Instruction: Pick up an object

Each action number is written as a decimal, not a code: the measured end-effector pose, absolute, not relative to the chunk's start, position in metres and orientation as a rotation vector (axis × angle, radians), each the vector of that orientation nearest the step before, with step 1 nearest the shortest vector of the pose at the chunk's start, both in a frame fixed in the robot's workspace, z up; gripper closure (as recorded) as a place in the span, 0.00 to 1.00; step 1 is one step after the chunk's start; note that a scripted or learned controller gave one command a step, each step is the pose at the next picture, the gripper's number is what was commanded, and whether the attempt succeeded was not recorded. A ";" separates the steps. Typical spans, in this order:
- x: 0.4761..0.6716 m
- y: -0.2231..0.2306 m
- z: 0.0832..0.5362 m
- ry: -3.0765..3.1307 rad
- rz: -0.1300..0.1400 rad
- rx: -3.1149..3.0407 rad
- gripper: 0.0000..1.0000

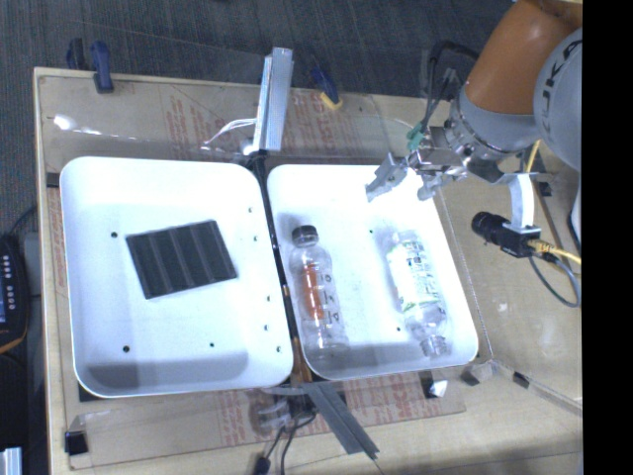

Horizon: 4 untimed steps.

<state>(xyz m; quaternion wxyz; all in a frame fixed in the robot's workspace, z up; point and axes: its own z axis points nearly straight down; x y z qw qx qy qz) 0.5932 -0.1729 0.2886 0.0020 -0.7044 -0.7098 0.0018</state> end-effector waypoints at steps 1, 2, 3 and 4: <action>0.609 -0.133 0.129 -2.120 0.008 -2.311 0.00; 0.584 -0.149 0.092 -2.176 0.004 -2.262 0.00; 0.586 -0.148 0.103 -2.181 0.001 -2.258 1.00; 0.657 -0.087 0.192 -2.318 0.003 -2.117 1.00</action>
